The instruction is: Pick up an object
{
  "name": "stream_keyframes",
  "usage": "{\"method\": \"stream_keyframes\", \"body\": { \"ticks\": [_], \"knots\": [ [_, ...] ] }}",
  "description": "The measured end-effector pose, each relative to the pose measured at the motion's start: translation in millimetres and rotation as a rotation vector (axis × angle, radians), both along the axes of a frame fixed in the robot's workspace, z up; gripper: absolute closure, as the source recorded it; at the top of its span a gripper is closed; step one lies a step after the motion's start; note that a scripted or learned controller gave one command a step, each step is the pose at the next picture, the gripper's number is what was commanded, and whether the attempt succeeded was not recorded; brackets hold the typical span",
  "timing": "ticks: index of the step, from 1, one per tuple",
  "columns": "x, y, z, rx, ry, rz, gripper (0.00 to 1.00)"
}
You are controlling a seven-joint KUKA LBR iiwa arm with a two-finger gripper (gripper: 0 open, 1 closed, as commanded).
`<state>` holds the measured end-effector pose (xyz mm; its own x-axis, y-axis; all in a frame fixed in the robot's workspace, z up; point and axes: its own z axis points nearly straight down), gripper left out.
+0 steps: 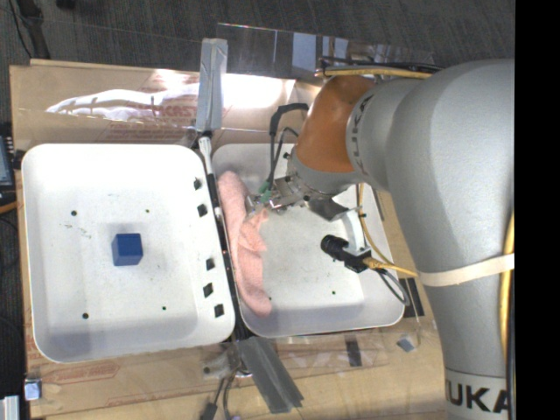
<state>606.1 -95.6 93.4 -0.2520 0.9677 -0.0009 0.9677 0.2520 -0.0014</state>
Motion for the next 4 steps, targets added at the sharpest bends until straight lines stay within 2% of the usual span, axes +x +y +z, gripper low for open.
{"method": "stream_keyframes", "body": {
  "ticks": [1,2,3,4],
  "knots": [
    [0,1,10,0.0,0.002,0.005,1.0],
    [0,0,10,-0.001,0.002,0.005,0.0],
    [40,-25,0,0.001,0.0,-0.164,0.0],
    [-26,-51,-1,0.002,0.001,-0.136,0.0]
  ]
}}
